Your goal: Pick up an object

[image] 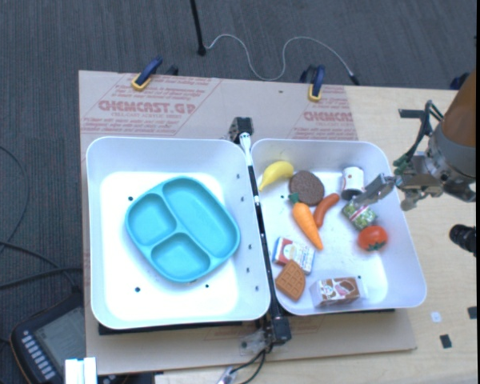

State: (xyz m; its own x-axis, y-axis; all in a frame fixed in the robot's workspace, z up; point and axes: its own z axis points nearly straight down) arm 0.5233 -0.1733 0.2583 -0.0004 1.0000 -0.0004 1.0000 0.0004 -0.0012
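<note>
hand (378,190) at right bin's (400,294) right side, gripping the small green packet (359,213), its long axis upper-right to lower-left | risk: hold looks to be at the packet's top corner, could slip on lift | risk: tomato (372,238) just below, white cup (352,178) just beside, may get knocked
</note>
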